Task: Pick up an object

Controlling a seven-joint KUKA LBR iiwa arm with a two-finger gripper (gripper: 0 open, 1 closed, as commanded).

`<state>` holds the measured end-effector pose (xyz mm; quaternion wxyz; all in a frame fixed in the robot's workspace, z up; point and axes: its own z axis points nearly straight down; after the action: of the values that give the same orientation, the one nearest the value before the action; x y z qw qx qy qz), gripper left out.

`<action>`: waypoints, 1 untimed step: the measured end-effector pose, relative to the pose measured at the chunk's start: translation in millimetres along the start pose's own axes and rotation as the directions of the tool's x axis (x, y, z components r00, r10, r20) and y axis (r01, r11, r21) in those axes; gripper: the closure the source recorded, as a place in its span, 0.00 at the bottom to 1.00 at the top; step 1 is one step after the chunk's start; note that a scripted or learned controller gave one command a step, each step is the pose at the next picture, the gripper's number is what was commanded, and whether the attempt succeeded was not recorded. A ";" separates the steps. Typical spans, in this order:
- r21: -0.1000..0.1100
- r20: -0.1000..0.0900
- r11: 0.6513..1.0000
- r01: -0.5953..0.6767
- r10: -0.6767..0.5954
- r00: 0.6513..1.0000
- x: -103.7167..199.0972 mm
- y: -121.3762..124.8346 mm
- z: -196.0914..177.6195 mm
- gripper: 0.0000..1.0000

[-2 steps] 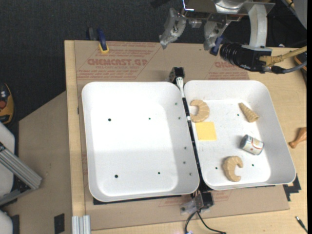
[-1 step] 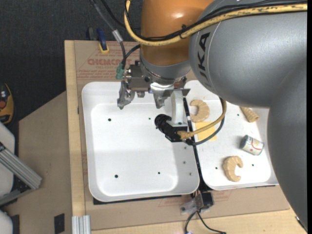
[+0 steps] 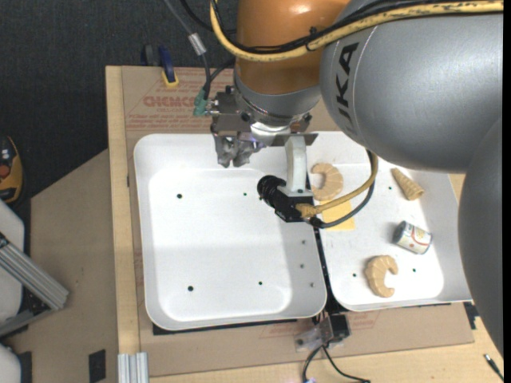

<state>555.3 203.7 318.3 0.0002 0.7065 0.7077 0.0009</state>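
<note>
Pincer (image 3: pixel 233 156) poised over the far edge of the left bin (image 3: pixel 160 294); whether its fingers are apart or together cannot be told. Candidate objects lie in the right bin (image 3: pixel 447 290): two croissants (image 3: pixel 327 179) (image 3: pixel 381 274), a cone (image 3: pixel 407 183), a can (image 3: pixel 412 237). Judged step: approach. Next: travel right, then descend over one object.

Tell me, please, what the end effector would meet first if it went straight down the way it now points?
Most likely the bare white floor of the left bin near its far edge: the end effector hangs there with nothing beneath it, though its height above the floor is hard to judge.
</note>
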 end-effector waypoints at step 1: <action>-0.018 -0.007 1.000 0.002 -0.002 1.000 21.9 0.8 -177.3 1.00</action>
<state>555.8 225.4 495.6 0.0039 0.7057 0.7084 0.0100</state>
